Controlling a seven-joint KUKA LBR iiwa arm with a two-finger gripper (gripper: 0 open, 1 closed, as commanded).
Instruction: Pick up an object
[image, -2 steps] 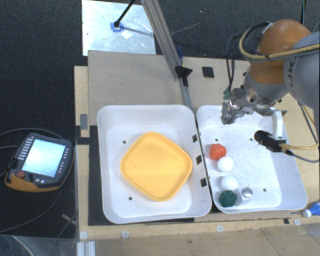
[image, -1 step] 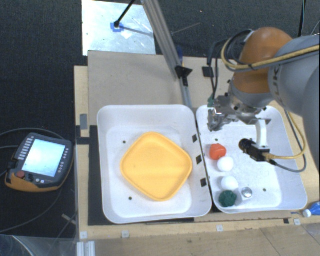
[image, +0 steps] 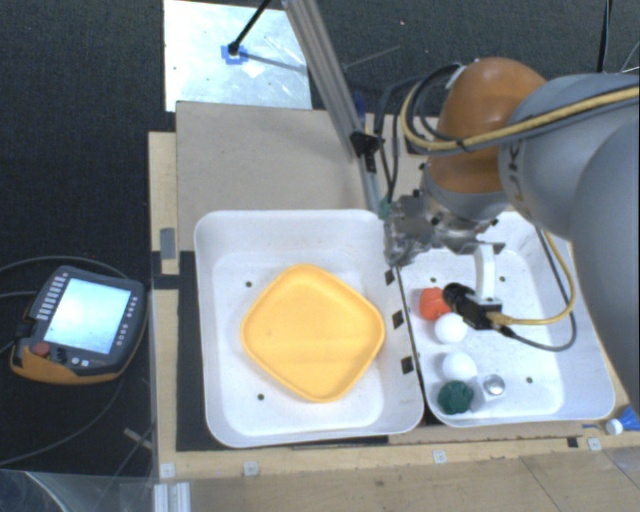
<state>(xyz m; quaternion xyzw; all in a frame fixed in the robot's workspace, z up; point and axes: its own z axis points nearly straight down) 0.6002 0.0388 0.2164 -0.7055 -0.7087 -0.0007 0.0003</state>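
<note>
My gripper (image: 398, 245) hangs over the wall between the two bins, at the right bin's far left corner. Whether anything is in it cannot be made out. In the right bin (image: 560, 400) an orange-red ball (image: 431, 303) lies just right of and below the gripper. A white ball (image: 450, 328) touches it on the near side. A second white ball (image: 459, 363) and a dark green ball (image: 457, 397) follow toward the front edge. A small silver piece (image: 493, 385) sits beside them.
A large yellow square plate (image: 313, 331) covers most of the left bin (image: 222, 300). The grey arm with its orange band (image: 480, 110) covers the right bin's far side. A teach pendant (image: 78, 322) lies off the bench at the left.
</note>
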